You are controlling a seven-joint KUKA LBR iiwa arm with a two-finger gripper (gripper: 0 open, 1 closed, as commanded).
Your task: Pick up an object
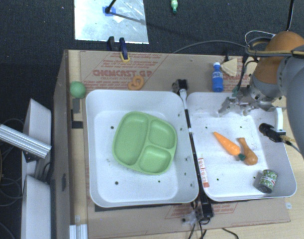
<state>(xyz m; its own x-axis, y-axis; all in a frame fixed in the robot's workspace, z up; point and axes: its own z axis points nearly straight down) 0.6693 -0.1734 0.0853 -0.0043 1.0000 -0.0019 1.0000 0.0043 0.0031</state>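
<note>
1. Two white bins sit side by side on the bench. The left bin has a green divided plate lying roughly in its middle, a bit tilted.
2. The right bin has the loose stuff: an orange carrot near the middle, and just beside it, toward the right edge, a brownish-orange piece that looks to be touching the carrot's tip.
3. A small dark can sits in the near right corner of that bin, well apart from the other two.
4. The gripper hangs over the far edge of the right bin, close to the far right corner. Jaws look spread apart, nothing between them.
5. A blue bottle stands on the bench just past the right bin's far edge, and a green ball sits by the left bin's far left corner.
</note>
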